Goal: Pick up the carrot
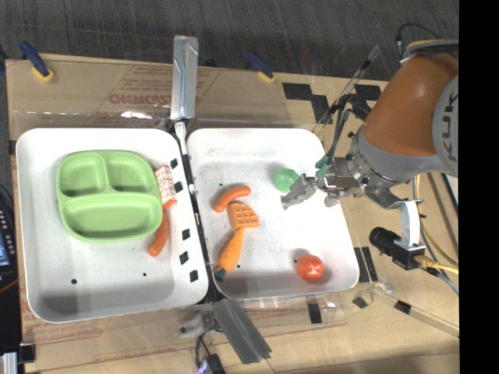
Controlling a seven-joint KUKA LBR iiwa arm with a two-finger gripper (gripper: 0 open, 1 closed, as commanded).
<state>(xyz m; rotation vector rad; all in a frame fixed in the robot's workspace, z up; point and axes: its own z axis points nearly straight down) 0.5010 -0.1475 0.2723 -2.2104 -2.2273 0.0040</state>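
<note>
Item, carrot [231,251]: we log it lying untouched in the right bin [335,232], lower centre of frame, under a waffle piece [244,215], while the gripper [300,192] (fingers apart, nothing between them) hovers upper right — pickup entirely outstanding.

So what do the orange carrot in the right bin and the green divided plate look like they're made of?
Orange carrot with green tip: probably moulded plastic toy food, uniform colour, smooth matte surface. Green three-compartment plate: likely hard plastic, even colour, soft sheen on rounded rims.
</note>
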